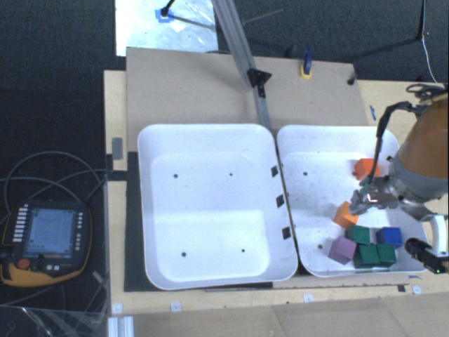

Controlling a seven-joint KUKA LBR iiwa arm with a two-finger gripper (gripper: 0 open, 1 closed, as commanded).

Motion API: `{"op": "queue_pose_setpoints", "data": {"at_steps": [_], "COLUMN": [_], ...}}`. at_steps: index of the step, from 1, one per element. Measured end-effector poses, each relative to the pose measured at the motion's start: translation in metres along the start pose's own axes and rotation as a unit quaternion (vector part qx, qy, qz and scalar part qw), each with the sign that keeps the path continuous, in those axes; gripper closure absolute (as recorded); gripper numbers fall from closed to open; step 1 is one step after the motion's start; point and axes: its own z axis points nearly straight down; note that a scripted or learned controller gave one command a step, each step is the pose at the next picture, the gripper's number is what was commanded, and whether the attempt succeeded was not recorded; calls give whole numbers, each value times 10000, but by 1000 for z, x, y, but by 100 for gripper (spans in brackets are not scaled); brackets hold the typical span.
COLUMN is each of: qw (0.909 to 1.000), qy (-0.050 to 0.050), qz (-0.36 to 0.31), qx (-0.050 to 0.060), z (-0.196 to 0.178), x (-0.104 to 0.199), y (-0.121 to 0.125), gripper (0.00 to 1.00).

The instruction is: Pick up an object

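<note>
The right bin (309,153) holds several small blocks. An orange block (365,167) lies near its right side, and a second orange block (344,215) sits lower down. Below them cluster green blocks (367,248), a blue block (389,236) and a purple block (342,249). My gripper (366,199) hangs over the right bin, just above and right of the lower orange block, between the two orange ones. The arm (424,153) comes in from the right and covers part of the bin's right rim.
The left bin (210,209) lies beside the right one, joined by a rim with black clips. A slanted metal pole (238,41) crosses the back of the bench. A teach pendant (45,241) with cables rests on the floor at left.
</note>
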Motion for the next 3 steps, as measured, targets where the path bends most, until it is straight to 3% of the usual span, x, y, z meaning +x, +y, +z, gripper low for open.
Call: {"op": "queue_pose_setpoints", "data": {"at_steps": [1,2,3], "qw": [10000,10000,10000], "qy": [-3,4,15], "qz": [-2,3,-27], "qx": [-17,17,22], "z": [-63,-69,-59], "x": [4,4,59], "y": [2,3,22], "gripper": [100,100,100]}}
